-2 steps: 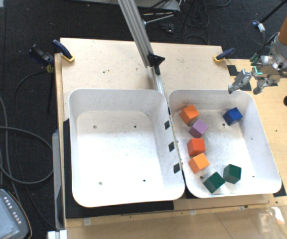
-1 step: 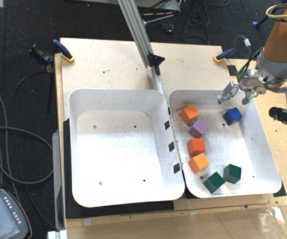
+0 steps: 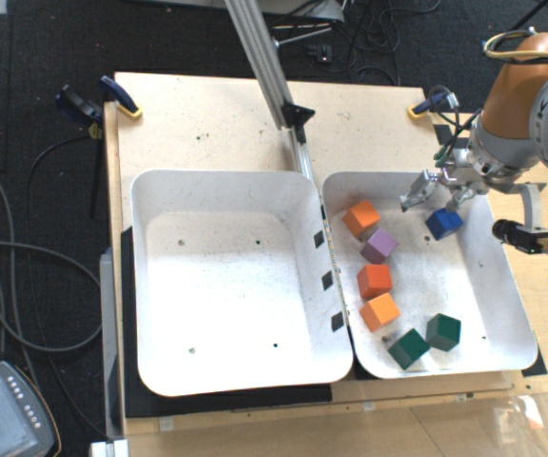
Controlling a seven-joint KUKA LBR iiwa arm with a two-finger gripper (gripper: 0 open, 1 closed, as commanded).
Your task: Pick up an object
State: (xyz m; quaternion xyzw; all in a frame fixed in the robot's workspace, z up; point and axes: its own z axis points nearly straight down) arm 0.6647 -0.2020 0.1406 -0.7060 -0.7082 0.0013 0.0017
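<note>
Bins: two shallow white trays with rounded corners and a speckled, scuffed floor sit side by side on a pale wooden bench [image 3: 217, 122]. The left bin [image 3: 160, 198] is wider than the right bin [image 3: 502, 303], and their inner rims touch.

Blocks: seven small cubes, matte and hard-edged, all lie in the right bin.

Orange blocks: three. One orange cube [image 3: 361, 219] lies near the top of the bin, a redder one [image 3: 375, 280] sits mid-bin, and a lighter orange one [image 3: 381, 310] lies just below it, close to touching.

Purple block: one [image 3: 380, 246], tilted, between the top orange cube and the redder one.

Green blocks: two dark green cubes [image 3: 408, 347] and [image 3: 443, 331], near each other at the bin's lower end.

Blue block: one blue cube [image 3: 443, 223], at the upper right of the bin, apart from the others.

Arm: grey links with an orange band [image 3: 521, 84] reach in from the right, the wrist bent down over the right bin's upper edge.

Gripper: metal two-finger gripper [image 3: 439, 195] hangs just above the blue cube, and its fingers look spread apart. Nothing sits between them.

Clamps: two blue-and-yellow clamps [image 3: 117, 98] and [image 3: 431, 103] sit at the bench's far corners.

Rail: a slim aluminium bar [image 3: 260, 50] slants down toward the seam between the bins.
</note>
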